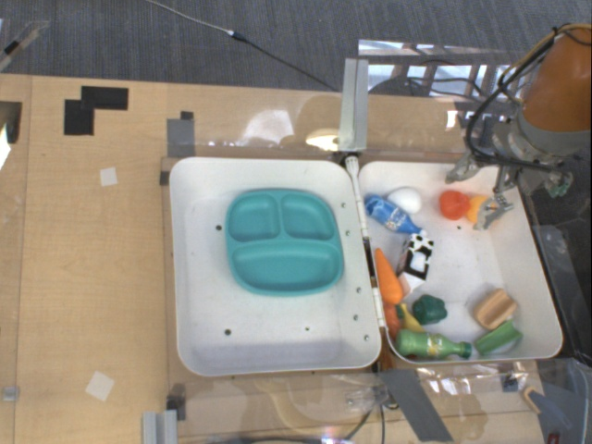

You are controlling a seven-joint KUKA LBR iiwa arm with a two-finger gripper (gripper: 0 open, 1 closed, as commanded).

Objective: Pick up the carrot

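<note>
A: Where's the carrot point(389, 277)?
B: Hard against the right bin's point(546, 289) left wall (toys crowd it).
A: And the end effector point(480, 186)?
B: Spread wide, holding nothing, near the far rim; no writing is readable

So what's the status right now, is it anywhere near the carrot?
Gripper open, holding nothing, over right bin's far end by the tomato. Carrot untouched against bin's left wall. Black-and-white toy close beside it.

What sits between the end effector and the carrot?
In the camera view, between the end effector and the carrot lie a black-and-white toy and bare bin floor.
</note>
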